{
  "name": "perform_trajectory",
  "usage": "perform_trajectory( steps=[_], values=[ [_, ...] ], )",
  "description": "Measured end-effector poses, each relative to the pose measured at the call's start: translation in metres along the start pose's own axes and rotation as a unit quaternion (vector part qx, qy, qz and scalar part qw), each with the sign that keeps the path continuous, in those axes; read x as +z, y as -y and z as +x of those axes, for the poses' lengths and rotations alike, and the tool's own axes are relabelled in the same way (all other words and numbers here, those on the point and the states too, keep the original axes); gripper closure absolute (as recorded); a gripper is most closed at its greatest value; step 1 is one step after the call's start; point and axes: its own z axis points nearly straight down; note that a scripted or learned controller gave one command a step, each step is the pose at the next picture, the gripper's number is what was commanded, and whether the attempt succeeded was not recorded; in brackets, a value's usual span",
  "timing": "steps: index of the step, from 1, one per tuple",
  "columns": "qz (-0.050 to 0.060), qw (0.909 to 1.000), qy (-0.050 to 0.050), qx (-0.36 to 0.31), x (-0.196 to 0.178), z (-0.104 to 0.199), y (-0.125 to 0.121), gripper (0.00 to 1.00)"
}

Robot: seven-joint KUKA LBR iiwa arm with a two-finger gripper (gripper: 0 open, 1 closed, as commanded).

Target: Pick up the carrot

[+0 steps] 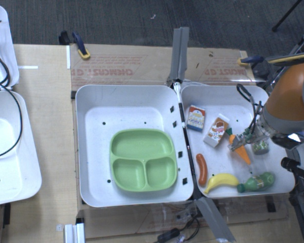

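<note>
gripper point(241, 145) over carrot point(242, 154) | right bin point(228, 92) | grip state: cannot tell

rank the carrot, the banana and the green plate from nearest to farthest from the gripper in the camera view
1. The carrot, right at the gripper in the right bin.
2. The banana, lower down by the same bin's front edge.
3. The green plate, well to the left, in the left bin.
</note>
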Motion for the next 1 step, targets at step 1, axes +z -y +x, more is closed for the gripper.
perform_trajectory(
  steps=[1],
  values=[
    [-0.001, 0.9992, 0.002, -0.041, -0.1166, 0.0877, -0.0727, 1.0]
  ],
)
